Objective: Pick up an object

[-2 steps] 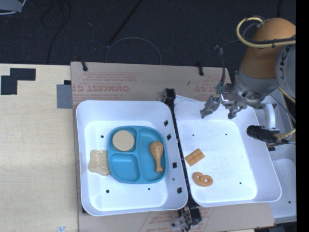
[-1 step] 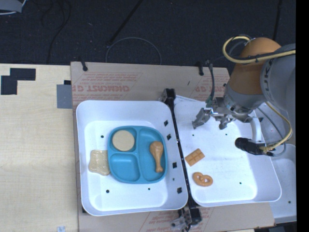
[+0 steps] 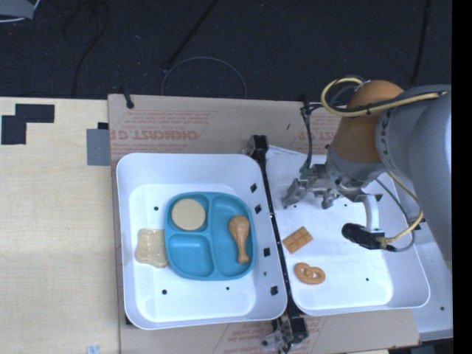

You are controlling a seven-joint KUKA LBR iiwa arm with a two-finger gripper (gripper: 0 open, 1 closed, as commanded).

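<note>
Cracker (image 3: 297, 240) not yet grasped, approach step
Gripper (image 3: 310, 195) hovers near it in the right bin (image 3: 413, 293); jaws' state I cannot tell; next move calls for descent onto it

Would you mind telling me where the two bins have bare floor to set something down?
Right bin: bare floor right of the pretzel and cracker; crowded at the back under the gripper. Left bin: the blue tray fills the middle, toast beside it; bare strips along front and back.
</note>
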